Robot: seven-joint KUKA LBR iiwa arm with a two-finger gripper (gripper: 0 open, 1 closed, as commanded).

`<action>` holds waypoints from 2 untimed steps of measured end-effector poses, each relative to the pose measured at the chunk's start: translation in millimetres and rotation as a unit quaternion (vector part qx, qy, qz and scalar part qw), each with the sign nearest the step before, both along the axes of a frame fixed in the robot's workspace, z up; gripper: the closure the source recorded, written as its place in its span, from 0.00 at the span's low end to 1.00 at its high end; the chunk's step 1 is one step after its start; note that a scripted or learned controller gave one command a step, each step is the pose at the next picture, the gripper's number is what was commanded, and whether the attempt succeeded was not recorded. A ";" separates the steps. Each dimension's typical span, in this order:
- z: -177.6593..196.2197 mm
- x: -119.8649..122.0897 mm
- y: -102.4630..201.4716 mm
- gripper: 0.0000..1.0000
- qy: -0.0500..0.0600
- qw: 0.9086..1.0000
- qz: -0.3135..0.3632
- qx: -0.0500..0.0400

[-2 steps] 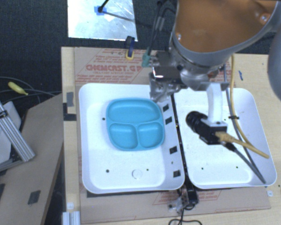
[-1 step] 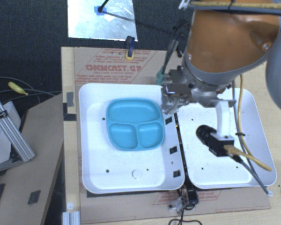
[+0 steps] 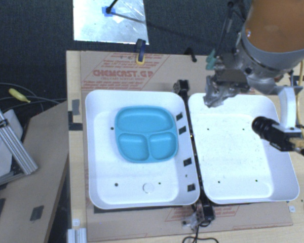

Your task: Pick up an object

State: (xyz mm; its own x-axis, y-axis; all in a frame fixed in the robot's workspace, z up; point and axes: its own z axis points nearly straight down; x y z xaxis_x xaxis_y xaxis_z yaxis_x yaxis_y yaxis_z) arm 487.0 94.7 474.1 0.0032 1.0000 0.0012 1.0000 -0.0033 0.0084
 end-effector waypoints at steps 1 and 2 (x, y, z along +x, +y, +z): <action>-13.1 -0.9 74.5 1.00 0.003 1.000 0.006 0.000; -1.4 0.0 71.3 1.00 0.002 1.000 0.004 0.001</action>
